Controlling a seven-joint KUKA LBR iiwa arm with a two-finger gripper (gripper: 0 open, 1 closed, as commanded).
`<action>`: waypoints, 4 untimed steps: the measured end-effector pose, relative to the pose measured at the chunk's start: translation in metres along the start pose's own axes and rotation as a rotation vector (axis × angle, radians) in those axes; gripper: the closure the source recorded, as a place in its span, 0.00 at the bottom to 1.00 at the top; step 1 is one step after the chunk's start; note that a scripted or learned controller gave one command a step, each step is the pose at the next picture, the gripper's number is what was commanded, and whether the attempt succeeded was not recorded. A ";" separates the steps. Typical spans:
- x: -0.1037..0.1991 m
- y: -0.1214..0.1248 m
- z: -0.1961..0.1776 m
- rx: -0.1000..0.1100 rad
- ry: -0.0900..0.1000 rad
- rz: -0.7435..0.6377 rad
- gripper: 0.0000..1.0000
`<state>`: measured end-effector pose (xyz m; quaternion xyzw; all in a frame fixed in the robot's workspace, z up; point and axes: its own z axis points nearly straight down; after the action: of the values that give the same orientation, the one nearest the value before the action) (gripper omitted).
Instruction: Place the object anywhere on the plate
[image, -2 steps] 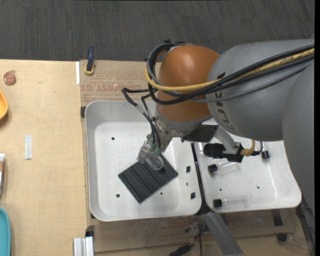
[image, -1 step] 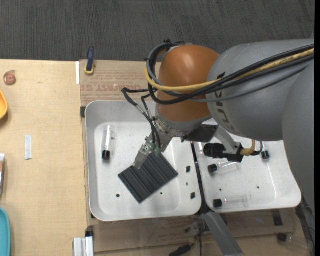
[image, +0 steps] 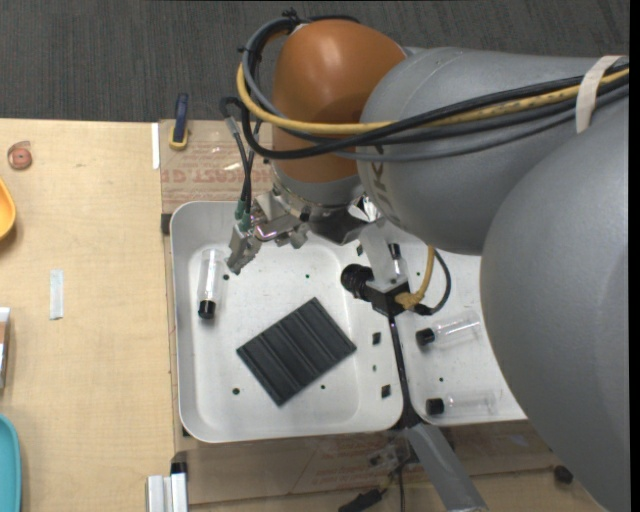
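Your gripper (image: 243, 252) hangs low over the far left part of the left bin (image: 190, 400), its dark fingertips angled down toward the bin floor, and you can see no object between them; whether they stand apart or together is not something this slanted view lets you tell. Just to the gripper's left and slightly nearer you lies a clear tube with a black cap (image: 207, 284), resting lengthwise on the bin floor with the cap at its near end; it sits close beside the fingertips, but you cannot be sure whether they touch it. Nearer you than the gripper and a little to its right, the dark ribbed plate (image: 296, 350) lies flat on the bin floor, turned at an angle to the bin walls, and it sits well apart from the fingertips. Further to the gripper's right, across the divide in the right bin (image: 470, 420), you see two more clear tubes with black caps: one (image: 448, 330) near the middle and another (image: 462, 404) at the near edge. The grey arm (image: 520, 150) with its orange band (image: 325, 90) looms over the far side of both bins, with black and yellow cables (image: 262, 105) looping around the wrist above the gripper.
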<state>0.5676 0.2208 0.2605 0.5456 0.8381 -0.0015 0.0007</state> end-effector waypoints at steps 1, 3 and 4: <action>-0.001 0.000 -0.007 0.004 -0.002 -0.001 1.00; -0.019 -0.021 -0.087 -0.002 0.000 -0.265 1.00; -0.068 -0.081 -0.034 0.001 0.002 -0.336 1.00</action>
<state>0.5211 0.1256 0.2944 0.3976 0.9175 -0.0016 -0.0007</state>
